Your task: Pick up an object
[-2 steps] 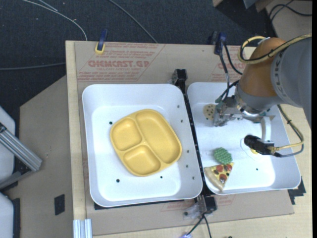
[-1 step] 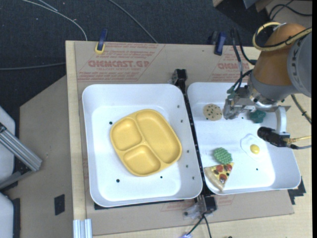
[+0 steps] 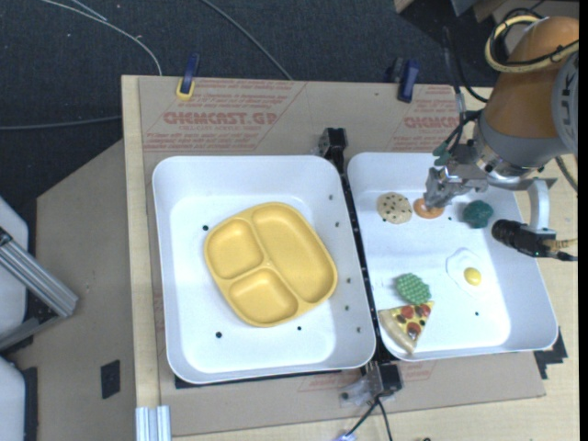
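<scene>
Holding one yellow tray [image 3: 269, 263], two bins [image 3: 184, 191], five toy foods [image 3: 412, 288]

Yellow tray [image 3: 269, 263] in left bin [image 3: 175, 246], toy foods in right bin [image 3: 524, 329]

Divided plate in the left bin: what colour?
Yellow; the divided plate shows clearly in the camera view.

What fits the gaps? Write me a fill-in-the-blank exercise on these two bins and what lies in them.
1. The yellow divided plate lies in the ___ bin.
2. The plate has ___ compartments.
3. The pizza slice lies at the near edge of the right bin, just below the ___ toy.
4. The gripper is down beside the ___, above an orange piece.

Missing words: left; three; green; cookie
</scene>
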Robot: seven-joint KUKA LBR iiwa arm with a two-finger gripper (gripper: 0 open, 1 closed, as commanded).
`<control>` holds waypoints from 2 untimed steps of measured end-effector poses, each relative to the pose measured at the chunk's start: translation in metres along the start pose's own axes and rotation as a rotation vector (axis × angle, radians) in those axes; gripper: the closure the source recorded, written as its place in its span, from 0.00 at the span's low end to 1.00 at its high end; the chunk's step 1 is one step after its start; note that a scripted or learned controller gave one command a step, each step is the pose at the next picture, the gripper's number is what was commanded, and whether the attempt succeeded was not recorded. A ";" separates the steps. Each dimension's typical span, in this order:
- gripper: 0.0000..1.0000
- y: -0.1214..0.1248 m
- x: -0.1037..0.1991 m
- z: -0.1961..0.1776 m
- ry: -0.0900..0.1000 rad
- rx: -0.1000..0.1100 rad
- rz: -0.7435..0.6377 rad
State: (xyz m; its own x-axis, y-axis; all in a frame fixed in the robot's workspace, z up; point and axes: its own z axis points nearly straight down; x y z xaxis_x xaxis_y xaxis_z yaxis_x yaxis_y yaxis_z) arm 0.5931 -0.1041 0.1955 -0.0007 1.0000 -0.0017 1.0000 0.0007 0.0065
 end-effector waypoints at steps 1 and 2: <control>1.00 0.001 0.000 -0.023 0.000 0.001 0.000; 1.00 -0.007 0.053 -0.035 0.004 0.007 -0.005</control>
State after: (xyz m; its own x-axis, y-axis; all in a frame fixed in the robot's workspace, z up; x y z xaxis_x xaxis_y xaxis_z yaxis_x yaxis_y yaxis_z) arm 0.5860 -0.0511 0.2303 -0.0054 1.0000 0.0024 1.0000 0.0054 -0.0004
